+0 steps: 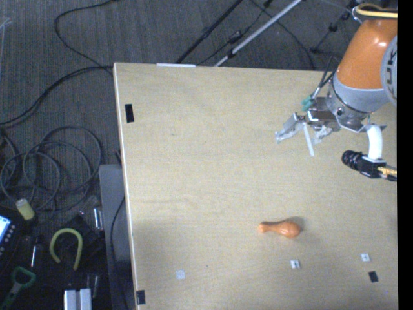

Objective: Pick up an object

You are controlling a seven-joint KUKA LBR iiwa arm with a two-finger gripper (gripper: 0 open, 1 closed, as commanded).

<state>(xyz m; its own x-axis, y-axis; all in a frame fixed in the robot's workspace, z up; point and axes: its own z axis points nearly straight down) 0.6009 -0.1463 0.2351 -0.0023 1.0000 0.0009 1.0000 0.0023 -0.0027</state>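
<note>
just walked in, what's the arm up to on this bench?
The KUKA arm's gripper reaches in from the right and hangs over the upper right part of the tan bench surface with its fingers spread and nothing between them. The one object to pick, a small orange gourd-shaped piece, lies on its side nearer the front edge, well apart from the gripper. So nothing is picked up yet; the piece is untouched.

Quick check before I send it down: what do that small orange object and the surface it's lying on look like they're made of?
The orange object: probably soft rubber or plastic, smooth and slightly glossy, judging by its rounded bulb and tapering neck; could be a toy or a balloon-like piece. The surface: pale tan, matte and even, looks like wood or laminated board, though it's too blurred to see grain. The gripper is apart from the object.
</note>
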